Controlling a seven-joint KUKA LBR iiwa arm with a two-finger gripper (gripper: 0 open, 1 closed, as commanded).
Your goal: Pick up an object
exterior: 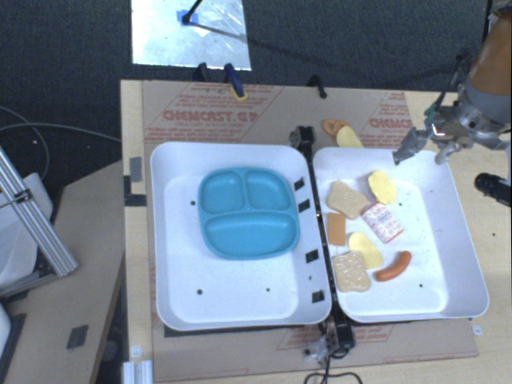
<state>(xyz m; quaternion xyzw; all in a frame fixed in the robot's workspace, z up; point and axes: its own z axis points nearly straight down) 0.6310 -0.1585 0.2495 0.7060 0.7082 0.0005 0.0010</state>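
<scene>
From above, the desk (pixel 264 102) carries two shallow white bins side by side: the left bin (pixel 180 294) holds a blue divided plate (pixel 246 213), and the right bin (pixel 448 278) holds a cluster of toy foods. In that cluster a slice of bread (pixel 347 199) lies beside a yellow piece (pixel 382 187), with a red-and-white packet (pixel 383 222) just below them, an orange slab (pixel 337 229) near the bin's left wall, a second yellow piece (pixel 366 249), a cracker (pixel 351 271) and a sausage (pixel 393 266) nearest the front. Two more pieces (one orange (pixel 332 126), one yellow (pixel 349 138)) sit on the desk just outside the right bin's far edge. The tool (pixel 425 151) hangs over the right bin's far rim, its two fingers spread wide with nothing between them, well apart from the foods
</scene>
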